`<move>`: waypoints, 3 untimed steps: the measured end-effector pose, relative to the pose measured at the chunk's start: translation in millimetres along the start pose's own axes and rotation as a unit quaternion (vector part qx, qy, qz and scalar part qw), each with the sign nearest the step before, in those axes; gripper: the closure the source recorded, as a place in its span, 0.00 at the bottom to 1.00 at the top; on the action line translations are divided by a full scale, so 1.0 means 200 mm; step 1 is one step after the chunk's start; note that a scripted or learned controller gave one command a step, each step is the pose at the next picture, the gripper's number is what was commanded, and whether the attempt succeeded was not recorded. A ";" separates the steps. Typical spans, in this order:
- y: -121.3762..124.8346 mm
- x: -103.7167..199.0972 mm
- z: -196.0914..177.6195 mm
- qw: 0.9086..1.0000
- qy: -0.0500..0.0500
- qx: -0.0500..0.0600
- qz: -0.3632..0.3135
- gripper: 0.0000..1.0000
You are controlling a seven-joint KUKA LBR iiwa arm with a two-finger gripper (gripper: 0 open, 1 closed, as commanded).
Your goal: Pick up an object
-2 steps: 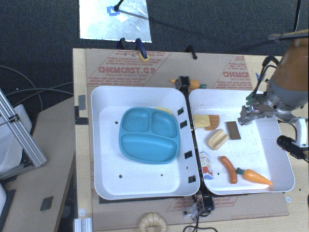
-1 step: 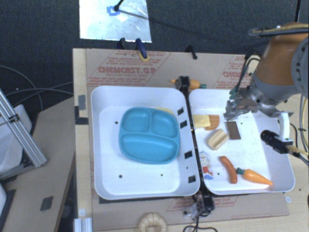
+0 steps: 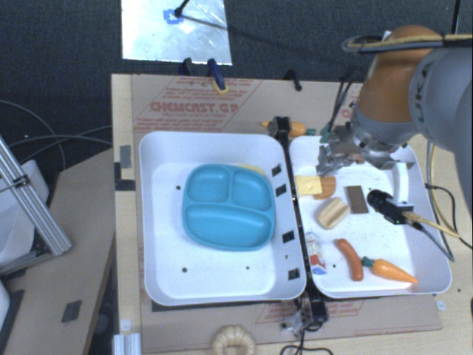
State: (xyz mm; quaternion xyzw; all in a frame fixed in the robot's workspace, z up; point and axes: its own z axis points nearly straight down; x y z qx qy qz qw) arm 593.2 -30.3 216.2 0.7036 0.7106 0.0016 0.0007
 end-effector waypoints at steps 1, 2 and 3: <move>0.10 0.26 0.03 1.000 0.000 0.000 0.000 1.00; 0.17 0.41 0.01 1.000 0.000 0.000 0.001 1.00; 0.14 0.37 -0.01 1.000 -0.001 0.001 0.004 1.00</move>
